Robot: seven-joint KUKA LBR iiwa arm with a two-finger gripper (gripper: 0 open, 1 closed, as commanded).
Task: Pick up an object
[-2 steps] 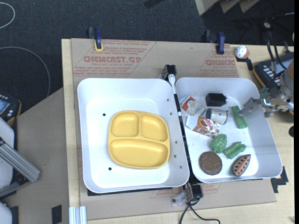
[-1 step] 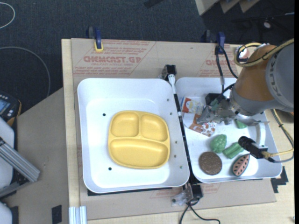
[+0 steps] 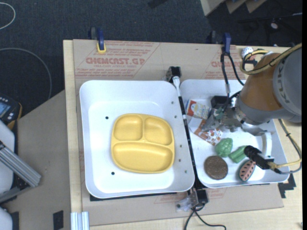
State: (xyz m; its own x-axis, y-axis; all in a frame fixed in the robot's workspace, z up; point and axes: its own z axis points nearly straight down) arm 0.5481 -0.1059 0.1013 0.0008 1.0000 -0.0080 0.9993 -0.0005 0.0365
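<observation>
Camera view, from above: the grey, orange-banded arm [image 3: 261,92] reaches in from the right over the right bin [image 3: 240,182], its end effector [image 3: 219,119] low above a crumpled red-and-white wrapper [image 3: 209,136] near the bin's middle. From this angle it cannot be told whether the end effector is open or closed, and nothing is seen gripped in it.

The pickable objects all lie in this bin. A white packet [image 3: 197,109] sits just left of the end effector, against the bin's left wall. Two green toys [image 3: 223,146] [image 3: 236,154] lie side by side just nearer. A brown disc [image 3: 216,167] and a watermelon-slice toy [image 3: 246,170] rest by the near rim. The left bin [image 3: 96,128] holds a yellow divided plate [image 3: 142,143], well apart from the arm, and both bins stand on the tabletop [image 3: 120,59].

The likely risk is the wrapper itself. Flat and flimsy, it may slide or crumple instead of lifting. The white packet and the closer green toy are also near enough that a descent slightly off-centre could push them aside or close on bare bin floor.
</observation>
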